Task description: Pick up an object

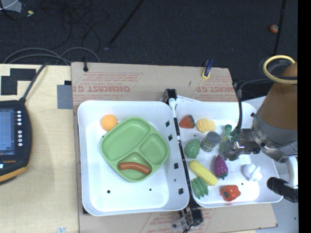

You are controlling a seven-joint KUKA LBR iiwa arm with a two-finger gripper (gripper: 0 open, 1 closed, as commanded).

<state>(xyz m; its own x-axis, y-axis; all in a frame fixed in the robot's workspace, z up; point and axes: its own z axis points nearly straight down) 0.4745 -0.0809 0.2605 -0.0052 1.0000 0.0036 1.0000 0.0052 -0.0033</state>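
A green divided plastic plate (146, 139) is set in the left white bin (92, 178), with a toy sausage (134, 167) in it. Toy vegetables are scattered in the right white bin (260, 195).

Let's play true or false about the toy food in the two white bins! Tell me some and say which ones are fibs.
1. The sausage lies on the green plate. True.
2. The orange ball sits on the green plate. False: it rests on the left bin floor, beside the plate.
3. The corn cob is in the right bin. True.
4. The purple grapes are in the left bin. False: they are in the right bin.
5. The gripper is over the right bin. True.
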